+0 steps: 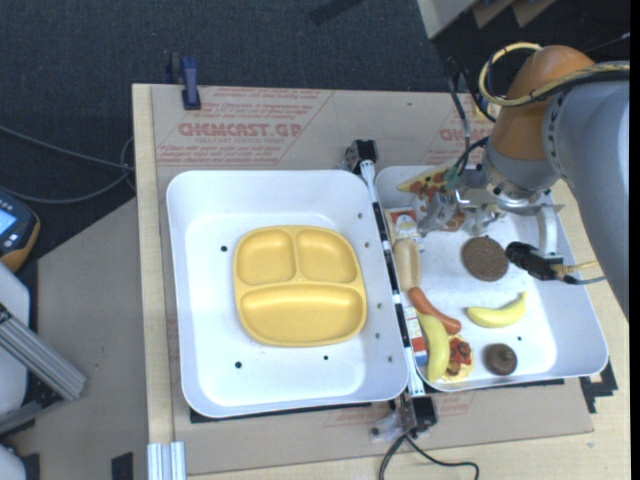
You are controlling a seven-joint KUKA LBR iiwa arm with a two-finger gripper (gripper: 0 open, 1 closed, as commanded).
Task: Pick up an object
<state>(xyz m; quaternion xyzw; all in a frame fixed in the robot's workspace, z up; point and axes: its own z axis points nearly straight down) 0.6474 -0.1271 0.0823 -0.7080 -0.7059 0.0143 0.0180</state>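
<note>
Pincer [447,205]: low over the far end of the right bin [575,313], toward its far-left corner, at the end of the grey arm [590,138] with the orange band [530,98] above the wrist. Whether it stands apart or together cannot be told from this angle; nothing can be made out gripped in it.

Right bin, contents, far end to near end:
- Pizza slice [425,181], partly hidden, at the far rim just beside the pincer.
- Brown round patty [485,258], mid-bin, near the pincer, lying flat.
- Bread roll [406,260], long and pale, along the left wall.
- Sausage [434,309], red, slanted, touching the near end of the roll.
- Small banana [497,312], curved, toward the right wall.
- Chocolate doughnut [499,358], near the near-right corner.
- Long banana [435,340] along the left wall toward the near-left corner, with a yellow-and-red item [457,355] just beside it, too small to identify.

Left bin [190,268]: one yellow divided plate [299,285], three compartments, lying flat at the bin's middle.

Surface [250,128]: pale board with red printed lettering across the far edge, bearing both bins side by side. A blue clamp [187,81] grips its far-left corner. A black clip [361,154] sits at the far end of the seam between the bins.
</note>
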